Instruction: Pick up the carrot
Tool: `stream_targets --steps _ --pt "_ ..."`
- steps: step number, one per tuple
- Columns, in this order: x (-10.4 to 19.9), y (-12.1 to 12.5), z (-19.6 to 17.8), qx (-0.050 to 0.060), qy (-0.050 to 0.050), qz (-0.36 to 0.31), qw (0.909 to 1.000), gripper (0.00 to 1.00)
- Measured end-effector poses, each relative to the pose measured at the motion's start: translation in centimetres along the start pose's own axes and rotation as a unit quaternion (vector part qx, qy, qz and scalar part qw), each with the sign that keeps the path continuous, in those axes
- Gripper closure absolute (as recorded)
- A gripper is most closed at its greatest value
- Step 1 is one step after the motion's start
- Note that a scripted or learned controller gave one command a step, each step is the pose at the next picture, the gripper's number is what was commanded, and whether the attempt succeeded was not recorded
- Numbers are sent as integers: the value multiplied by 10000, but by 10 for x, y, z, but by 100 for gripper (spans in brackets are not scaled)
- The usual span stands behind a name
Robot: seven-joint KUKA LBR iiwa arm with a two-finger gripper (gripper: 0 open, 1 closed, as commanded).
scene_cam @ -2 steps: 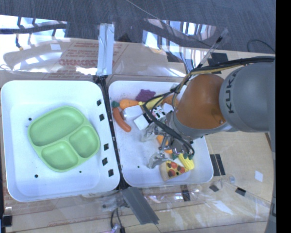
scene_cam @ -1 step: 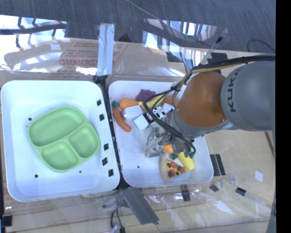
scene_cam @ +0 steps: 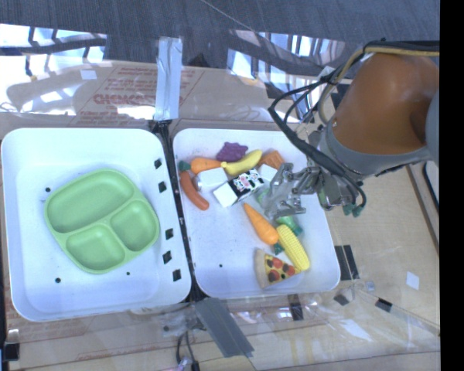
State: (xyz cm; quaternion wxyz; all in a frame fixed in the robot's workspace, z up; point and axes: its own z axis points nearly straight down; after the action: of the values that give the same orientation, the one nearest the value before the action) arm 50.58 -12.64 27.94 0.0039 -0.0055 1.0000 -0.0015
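The carrot [scene_cam: 260,222] is an orange tapered piece lying at a slant in the right bin [scene_cam: 216,273], near its right side. Its thin end points up-left and a bit of green [scene_cam: 288,225] shows at its lower right. My gripper [scene_cam: 281,199] hangs just above and to the right of the carrot's upper part, reaching in from the right under the orange wrist band [scene_cam: 387,103]. Nothing visibly sits in the gripper.
A corn cob [scene_cam: 292,247] and a pizza slice [scene_cam: 273,267] lie below the carrot. Up-left are a cow-print box [scene_cam: 246,182], white blocks [scene_cam: 213,178], a banana [scene_cam: 242,161], purple grapes [scene_cam: 232,150] and a sausage [scene_cam: 193,191]. The left bin holds a green divided plate [scene_cam: 100,219].
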Motion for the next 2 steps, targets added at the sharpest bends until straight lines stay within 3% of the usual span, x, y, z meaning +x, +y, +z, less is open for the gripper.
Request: stream_targets --steps 1,2 --pt "-24 -29 -155 9 -4 171 9999 100" --pt "-21 -86 -86 -21 69 -305 9995 100"
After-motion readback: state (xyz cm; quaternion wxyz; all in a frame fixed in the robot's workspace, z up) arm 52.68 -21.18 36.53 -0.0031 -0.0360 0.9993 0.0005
